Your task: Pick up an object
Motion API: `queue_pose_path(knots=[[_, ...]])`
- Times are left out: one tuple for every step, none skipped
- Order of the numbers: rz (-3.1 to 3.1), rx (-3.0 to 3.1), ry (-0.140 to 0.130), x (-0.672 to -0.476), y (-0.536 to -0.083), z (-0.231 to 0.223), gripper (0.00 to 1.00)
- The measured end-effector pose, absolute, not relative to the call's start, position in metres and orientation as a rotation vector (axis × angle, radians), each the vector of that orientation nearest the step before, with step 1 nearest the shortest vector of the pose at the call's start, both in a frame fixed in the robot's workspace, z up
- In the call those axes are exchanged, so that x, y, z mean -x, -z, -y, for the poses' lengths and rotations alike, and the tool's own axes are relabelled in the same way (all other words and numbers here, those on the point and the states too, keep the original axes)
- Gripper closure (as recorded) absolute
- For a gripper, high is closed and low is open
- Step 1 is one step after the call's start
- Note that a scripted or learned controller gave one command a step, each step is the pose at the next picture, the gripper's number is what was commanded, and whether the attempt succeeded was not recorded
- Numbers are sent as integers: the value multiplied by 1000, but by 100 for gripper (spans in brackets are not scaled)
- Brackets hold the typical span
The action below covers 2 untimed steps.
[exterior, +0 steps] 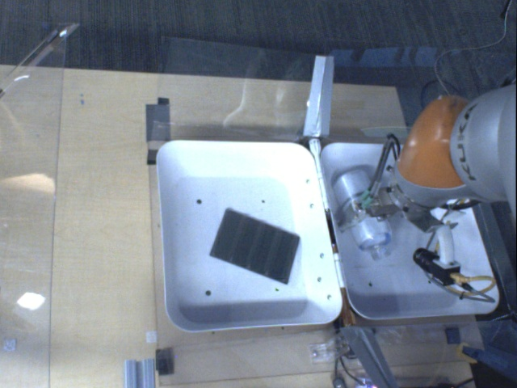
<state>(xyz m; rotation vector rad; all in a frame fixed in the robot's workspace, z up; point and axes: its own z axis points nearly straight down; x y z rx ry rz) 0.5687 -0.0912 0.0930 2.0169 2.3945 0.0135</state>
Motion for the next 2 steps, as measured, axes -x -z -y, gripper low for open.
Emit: queue_pose_path(knots=[[-2394, -2014, -19, -570, -104, 90, 100], [-2580, -1770, 1, -651, -188, 32, 100]])
